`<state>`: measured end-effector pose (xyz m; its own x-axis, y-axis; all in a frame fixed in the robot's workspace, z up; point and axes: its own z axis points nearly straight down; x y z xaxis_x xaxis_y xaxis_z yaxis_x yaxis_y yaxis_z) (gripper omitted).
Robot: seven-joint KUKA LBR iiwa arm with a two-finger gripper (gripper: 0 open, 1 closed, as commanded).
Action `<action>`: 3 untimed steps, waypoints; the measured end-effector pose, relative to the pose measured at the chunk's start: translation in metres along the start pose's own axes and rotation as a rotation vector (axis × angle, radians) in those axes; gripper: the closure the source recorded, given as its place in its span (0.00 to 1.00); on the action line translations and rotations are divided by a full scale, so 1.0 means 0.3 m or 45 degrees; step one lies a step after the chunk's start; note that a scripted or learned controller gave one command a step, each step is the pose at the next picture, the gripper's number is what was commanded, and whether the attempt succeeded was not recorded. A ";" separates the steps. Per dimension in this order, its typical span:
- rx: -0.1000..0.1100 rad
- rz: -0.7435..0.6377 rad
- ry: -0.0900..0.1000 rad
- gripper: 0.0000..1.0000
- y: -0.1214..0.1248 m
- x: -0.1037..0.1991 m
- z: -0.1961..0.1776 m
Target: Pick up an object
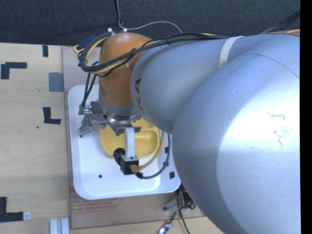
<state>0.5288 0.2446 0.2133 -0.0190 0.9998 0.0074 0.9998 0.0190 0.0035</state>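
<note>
Yellow object (147, 139), shape unclear, lies in the white bin (92, 182) at centre-left of frame, mostly covered by the arm (234, 130). Risk: the pincer (118, 126) sits right over it, so it may slip off a smooth surface or just press the object into the bin floor. Pincer spread or pressed together: cannot tell. Arm enters from the right, orange band (119, 72) angled down into 1 bin.
</note>
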 end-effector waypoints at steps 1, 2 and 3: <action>0.011 0.016 -0.011 1.00 -0.002 -0.034 -0.026; 0.021 0.022 -0.015 1.00 -0.168 -0.039 0.259; -0.011 0.019 -0.001 1.00 -0.146 -0.047 -0.290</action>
<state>0.4849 0.2290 0.3001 -0.0039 1.0000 0.0065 0.9999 0.0038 0.0117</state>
